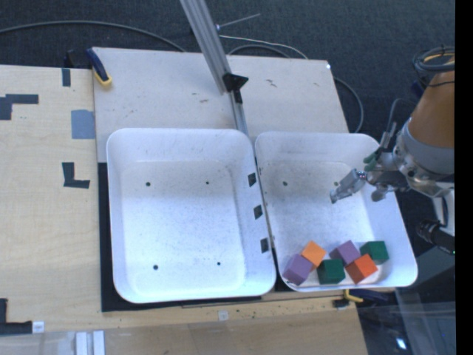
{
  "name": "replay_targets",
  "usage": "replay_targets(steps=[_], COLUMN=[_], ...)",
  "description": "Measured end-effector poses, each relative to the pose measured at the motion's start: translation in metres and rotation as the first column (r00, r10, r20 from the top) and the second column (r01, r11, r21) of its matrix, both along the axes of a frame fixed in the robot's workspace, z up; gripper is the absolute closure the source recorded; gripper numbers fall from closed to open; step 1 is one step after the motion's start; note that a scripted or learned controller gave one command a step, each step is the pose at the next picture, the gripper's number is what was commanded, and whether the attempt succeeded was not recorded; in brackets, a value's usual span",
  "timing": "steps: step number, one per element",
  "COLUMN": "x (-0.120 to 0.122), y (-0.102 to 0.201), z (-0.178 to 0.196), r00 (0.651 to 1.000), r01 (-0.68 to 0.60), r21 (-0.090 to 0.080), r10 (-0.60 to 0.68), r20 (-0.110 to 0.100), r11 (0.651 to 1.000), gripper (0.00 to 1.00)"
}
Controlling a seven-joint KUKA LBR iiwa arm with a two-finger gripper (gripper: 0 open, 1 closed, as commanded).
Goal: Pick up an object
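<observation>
Several small blocks lie bunched at the near edge of the right bin (295, 157): a purple one (298, 268), an orange one (313, 253), a dark green one (331, 271), a second purple one (345, 253), a red-orange one (361, 268) and a green one (375, 251). My gripper (347, 188) hangs over the right side of that bin, well above and behind the blocks. Nothing sits between its fingers (341, 191), which point left and down.
The left bin (118, 198) stands beside the right one. A slanted metal rail (211, 46) runs from the top down to the gap between the bins. Cables lie on the dark floor behind the bench. A yellow-tipped tool (98, 68) lies at the bench's far left.
</observation>
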State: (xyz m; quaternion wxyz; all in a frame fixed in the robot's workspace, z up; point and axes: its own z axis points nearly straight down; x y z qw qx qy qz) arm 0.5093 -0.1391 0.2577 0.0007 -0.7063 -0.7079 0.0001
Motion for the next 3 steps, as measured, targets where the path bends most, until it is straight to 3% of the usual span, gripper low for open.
replay_targets(steps=[1,2,3], x=[-0.001,0.003,-0.012], y=[0.065,0.043,0.105], z=[-0.070,0.025,-0.067], r00=[1.000,1.000,1.000], r01=[-0.004,0.002,-0.003], r21=[0.003,-0.003,0.002], r10=[0.004,-0.002,0.003], r20=[-0.008,0.008,-0.010], r11=[1.000,1.000,1.000], gripper=[0.00,0.00,0.00])
